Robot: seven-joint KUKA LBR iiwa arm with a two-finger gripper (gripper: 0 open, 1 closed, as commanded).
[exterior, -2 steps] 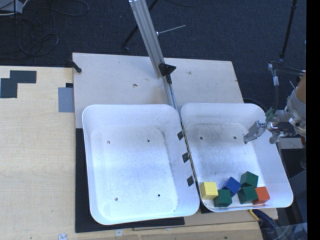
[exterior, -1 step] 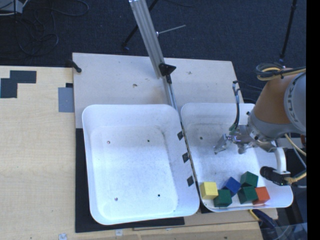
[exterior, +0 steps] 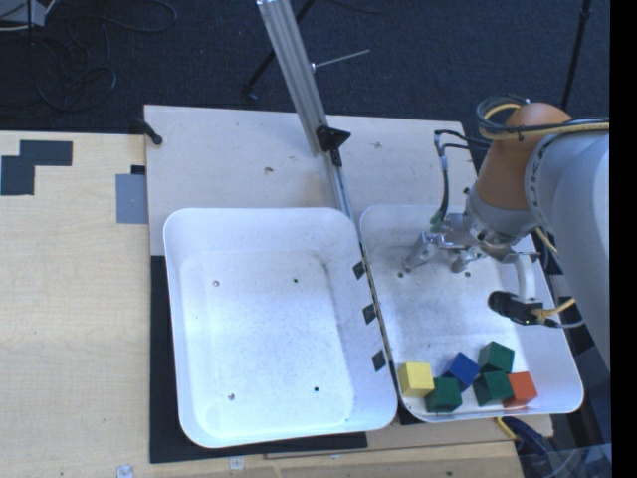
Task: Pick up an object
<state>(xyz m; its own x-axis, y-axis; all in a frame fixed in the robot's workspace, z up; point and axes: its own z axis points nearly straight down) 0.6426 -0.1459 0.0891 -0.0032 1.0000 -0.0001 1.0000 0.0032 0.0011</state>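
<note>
Coloured blocks (exterior: 468, 376) sit in right bin's (exterior: 428, 307) near corner; gripper (exterior: 438, 250) above, jaws prob. wide, holding nothing.

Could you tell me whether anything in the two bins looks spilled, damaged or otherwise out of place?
Nothing stands out. The small coloured blocks, such as the yellow block and the orange block, sit clustered in the near corner of the right white bin, none over its rim. The gripper hangs over that bin's far end, apart from them.
</note>
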